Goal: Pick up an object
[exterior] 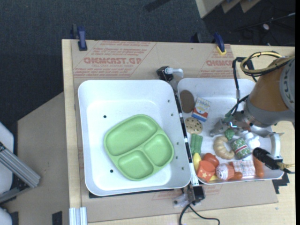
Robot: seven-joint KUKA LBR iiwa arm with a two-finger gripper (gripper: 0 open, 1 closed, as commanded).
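- The right shallow white plastic bin (213, 91) contains the mixed toy food items.
- The left shallow white plastic bin (93, 107) contains a green three-compartment plastic tray (138, 146).
- The pincer (230, 125) is low over the small green-and-red can (241, 147); its state cannot be told.
- Judgement: no object is lifted; the grasp and lift remain.

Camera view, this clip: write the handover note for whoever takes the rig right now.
Claw: low in the right bin, over the toy food; open or shut can't be told from here.
Things: green tray alone in the left bin. Right bin holds a carton, cookie, croissant, can, tomato and more.
Done: arm has reached the pile.
Left: nothing seen in the claw; grasp and lift one object.
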